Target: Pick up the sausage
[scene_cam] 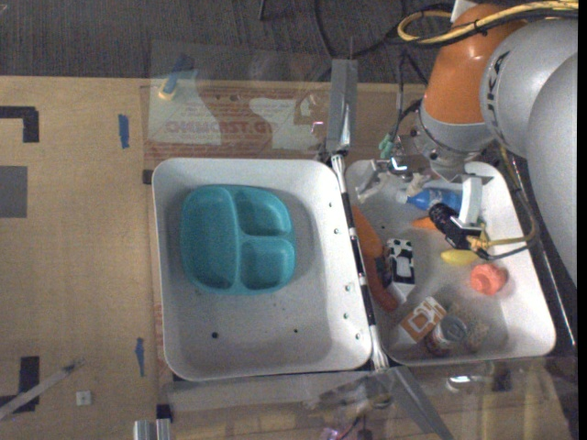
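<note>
Nearest, a brown packet [425,318] lies in the right bin [527,333]. Gripper [417,183] hovers far end, grip state unclear; approach step, next descending onto sausage [372,257].

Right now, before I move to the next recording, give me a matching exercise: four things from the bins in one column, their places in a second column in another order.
Things:
1. plate
2. sausage
3. pink item
4. brown box

Places:
A. along the left wall of the right bin
B. in the left bin
C. in the right bin, towards the bottom of the view
D. in the right bin, just beside the yellow piece

Pairs: 1-B, 2-A, 3-D, 4-C.
</note>
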Available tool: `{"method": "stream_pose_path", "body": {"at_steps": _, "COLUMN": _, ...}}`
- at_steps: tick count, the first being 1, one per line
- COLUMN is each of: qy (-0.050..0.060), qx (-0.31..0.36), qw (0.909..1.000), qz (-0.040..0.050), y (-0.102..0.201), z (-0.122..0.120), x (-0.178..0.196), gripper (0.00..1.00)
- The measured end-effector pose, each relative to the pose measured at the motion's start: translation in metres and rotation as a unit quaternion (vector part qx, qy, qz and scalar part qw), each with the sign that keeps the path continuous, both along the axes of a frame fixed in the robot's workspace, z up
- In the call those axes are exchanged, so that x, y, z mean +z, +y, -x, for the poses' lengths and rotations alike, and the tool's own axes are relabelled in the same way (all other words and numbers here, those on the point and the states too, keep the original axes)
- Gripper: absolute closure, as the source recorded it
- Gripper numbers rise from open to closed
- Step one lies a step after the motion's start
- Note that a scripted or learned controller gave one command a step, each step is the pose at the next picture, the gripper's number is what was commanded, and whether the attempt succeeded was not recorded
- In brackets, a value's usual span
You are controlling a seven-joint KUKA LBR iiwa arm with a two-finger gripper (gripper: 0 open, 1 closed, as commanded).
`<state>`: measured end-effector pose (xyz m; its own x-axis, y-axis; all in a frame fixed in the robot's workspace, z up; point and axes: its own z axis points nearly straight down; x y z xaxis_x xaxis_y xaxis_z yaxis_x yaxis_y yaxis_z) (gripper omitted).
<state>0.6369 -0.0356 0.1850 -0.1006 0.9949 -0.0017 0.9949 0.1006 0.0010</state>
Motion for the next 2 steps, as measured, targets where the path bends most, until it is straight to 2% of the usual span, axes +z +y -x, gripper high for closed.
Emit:
{"method": "stream_pose_path", "body": {"at_steps": 1, "qy": -0.003, "qx": 0.078, "qw": 0.9969, "qz": 0.0019, "y": -0.055, "z": 0.041, "x": -0.082, "gripper": 0.00}}
{"method": "stream_pose_path", "body": {"at_steps": 2, "qy": 0.001, "qx": 0.173, "qw": 0.9849, "qz": -0.0011, "y": 0.009, "z": 0.112, "x": 0.000, "gripper": 0.00}}
